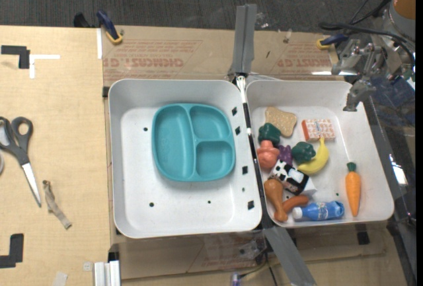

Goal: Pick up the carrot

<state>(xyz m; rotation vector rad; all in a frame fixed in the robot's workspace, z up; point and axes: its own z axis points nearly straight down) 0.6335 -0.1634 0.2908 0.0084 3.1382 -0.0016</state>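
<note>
Gripper (362,83) sits over the top-right corner of the right bin (370,139); can't tell from this angle how the jaws stand. Carrot (353,191) lies well apart from it, down by the bin's right wall, nothing holding it. Long axis runs near vertical in view, green top up, tip toward the bottom edge. Same bin holds a banana (320,158), blue bottle (320,211), bread slice (281,121) and other toy food. Left bin (125,166) holds a teal divided plate (194,142).
</note>
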